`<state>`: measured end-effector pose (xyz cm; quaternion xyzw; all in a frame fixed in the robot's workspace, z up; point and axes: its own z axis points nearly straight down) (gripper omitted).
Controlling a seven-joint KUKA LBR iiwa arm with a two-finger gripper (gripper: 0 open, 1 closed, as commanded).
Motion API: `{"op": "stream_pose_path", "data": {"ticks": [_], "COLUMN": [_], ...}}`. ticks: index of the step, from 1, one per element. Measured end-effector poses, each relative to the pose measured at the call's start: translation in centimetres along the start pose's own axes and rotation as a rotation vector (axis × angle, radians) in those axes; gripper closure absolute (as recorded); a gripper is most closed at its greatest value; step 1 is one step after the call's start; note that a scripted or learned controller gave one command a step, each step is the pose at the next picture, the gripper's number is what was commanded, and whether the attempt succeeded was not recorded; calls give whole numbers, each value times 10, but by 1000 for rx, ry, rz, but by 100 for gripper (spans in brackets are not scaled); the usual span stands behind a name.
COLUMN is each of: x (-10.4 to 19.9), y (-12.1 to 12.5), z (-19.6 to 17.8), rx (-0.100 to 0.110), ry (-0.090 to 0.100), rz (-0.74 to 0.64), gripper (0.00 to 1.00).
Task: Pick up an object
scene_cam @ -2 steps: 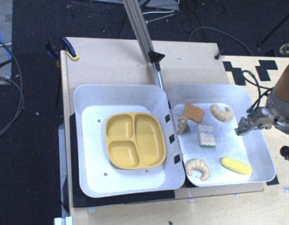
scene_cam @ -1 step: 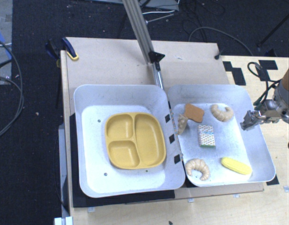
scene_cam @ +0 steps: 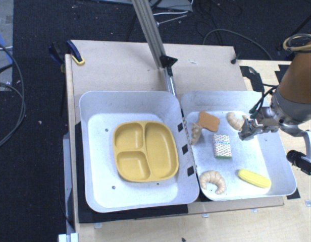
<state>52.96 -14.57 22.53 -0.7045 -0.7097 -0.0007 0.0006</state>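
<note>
My gripper [scene_cam: 246,132] hangs over the right bin [scene_cam: 276,155], near its upper right part, just right of a pale beige piece [scene_cam: 235,120]. An orange-brown slab [scene_cam: 209,121] lies further left, with a small tan lump [scene_cam: 196,133] beside the bin's left wall. A green-and-white packet [scene_cam: 222,146] sits in the middle. A curled croissant-like piece [scene_cam: 213,181] and a yellow corn-like piece [scene_cam: 254,178] lie along the near side. Nothing shows between the fingers.
The left bin [scene_cam: 95,185] holds a yellow three-compartment tray [scene_cam: 145,151]. A slanted metal pole [scene_cam: 151,29] rises from the back where the bins meet. Black clips [scene_cam: 186,148] mark the seam between the bins. Cables lie on the floor at the back and left.
</note>
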Motion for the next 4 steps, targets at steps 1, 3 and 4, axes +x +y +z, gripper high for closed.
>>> {"op": "stream_pose_path", "data": {"ticks": [1,3,4], "x": [52,152,208], "y": [11,25,28], "z": [-11,-9,-16], "rx": [-2,2,-1], "ry": [-1,0,0], "rz": [-1,0,-2], "gripper": [100,100,100]}}
